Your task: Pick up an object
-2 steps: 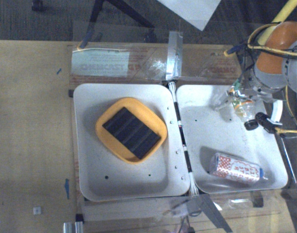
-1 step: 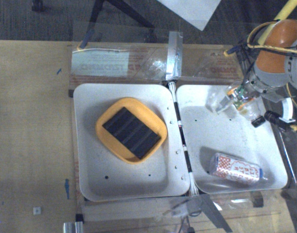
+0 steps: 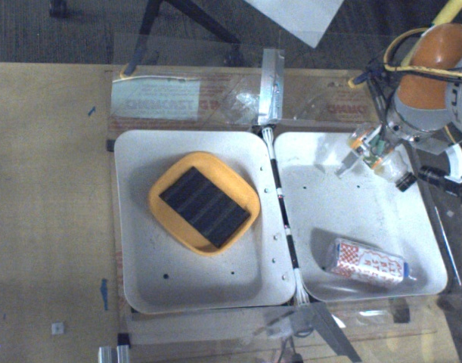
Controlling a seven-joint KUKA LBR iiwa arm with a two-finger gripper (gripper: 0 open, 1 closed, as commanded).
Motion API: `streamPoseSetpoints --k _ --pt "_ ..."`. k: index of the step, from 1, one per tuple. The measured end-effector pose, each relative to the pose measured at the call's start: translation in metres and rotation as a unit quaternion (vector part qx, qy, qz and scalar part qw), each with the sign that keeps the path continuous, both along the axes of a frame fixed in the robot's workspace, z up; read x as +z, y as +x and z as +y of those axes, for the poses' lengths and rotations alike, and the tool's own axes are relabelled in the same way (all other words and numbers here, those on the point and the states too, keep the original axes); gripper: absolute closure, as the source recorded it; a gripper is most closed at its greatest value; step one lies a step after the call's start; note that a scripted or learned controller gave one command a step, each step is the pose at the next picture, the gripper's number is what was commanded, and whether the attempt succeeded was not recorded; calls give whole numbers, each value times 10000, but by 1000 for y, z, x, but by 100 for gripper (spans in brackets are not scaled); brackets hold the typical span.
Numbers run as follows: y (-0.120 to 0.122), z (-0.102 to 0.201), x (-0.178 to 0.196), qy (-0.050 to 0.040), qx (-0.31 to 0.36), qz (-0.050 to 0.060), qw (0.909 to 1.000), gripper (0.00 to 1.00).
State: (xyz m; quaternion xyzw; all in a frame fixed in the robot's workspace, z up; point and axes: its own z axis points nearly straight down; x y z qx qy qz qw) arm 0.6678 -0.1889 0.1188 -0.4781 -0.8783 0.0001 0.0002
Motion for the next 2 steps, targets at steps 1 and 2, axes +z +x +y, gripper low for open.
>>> streamPoseSetpoints --k 1,2 --pt "0 6 54 -13 757 -41 9971 0" --pt "-85 3 -1 3 2164 -13 9763 0"
